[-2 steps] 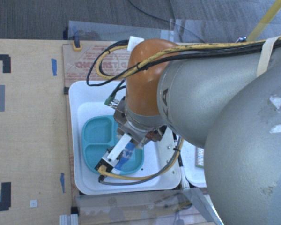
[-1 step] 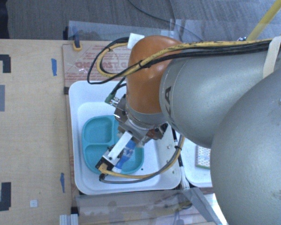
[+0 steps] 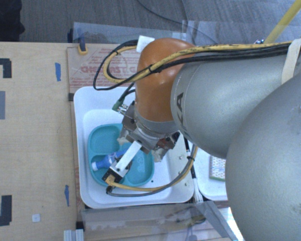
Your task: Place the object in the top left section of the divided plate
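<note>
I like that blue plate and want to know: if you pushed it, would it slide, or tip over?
It would probably slide, not tip: the plate looks shallow and lies flat in the white bin. It looks like smooth plastic, so likely stiff and light. The bin's wall sits close, so it likely wouldn't go far.

Divided plate (image 3: 103, 137): turquoise, lying flat in the left white bin (image 3: 85, 104), its right part hidden.
Object (image 3: 99, 163): small, blue and white, perhaps a tube; lies in the plate's lower left part, half covered.
</note>
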Controlling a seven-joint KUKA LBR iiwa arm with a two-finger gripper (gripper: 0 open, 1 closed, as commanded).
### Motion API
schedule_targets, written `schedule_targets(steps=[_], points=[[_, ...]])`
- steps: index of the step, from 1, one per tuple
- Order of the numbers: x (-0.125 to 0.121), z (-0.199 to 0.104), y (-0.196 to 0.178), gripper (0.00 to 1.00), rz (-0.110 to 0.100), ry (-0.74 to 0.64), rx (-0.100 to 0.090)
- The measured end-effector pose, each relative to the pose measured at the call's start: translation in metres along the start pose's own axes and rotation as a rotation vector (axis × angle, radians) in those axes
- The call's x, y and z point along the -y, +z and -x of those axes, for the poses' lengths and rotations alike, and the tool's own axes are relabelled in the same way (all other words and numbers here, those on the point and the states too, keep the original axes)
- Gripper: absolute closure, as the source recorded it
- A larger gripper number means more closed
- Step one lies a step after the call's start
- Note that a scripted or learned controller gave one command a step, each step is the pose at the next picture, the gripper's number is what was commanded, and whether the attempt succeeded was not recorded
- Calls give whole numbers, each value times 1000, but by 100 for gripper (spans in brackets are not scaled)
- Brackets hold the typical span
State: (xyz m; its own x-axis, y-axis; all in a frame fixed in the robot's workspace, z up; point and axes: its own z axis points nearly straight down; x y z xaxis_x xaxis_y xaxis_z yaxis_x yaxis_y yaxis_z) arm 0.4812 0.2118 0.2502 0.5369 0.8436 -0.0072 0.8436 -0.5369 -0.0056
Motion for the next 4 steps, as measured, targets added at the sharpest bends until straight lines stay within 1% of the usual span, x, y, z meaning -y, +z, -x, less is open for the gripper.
schedule_targets(steps=[1, 2, 3, 4], points=[[-54, 36, -10, 0, 7, -115, -6], [-54, 36, -19, 100, 7, -116, -4], [-13, 26, -37, 100, 6, -124, -7], [-30, 52, -27, 100, 1, -113, -3]])
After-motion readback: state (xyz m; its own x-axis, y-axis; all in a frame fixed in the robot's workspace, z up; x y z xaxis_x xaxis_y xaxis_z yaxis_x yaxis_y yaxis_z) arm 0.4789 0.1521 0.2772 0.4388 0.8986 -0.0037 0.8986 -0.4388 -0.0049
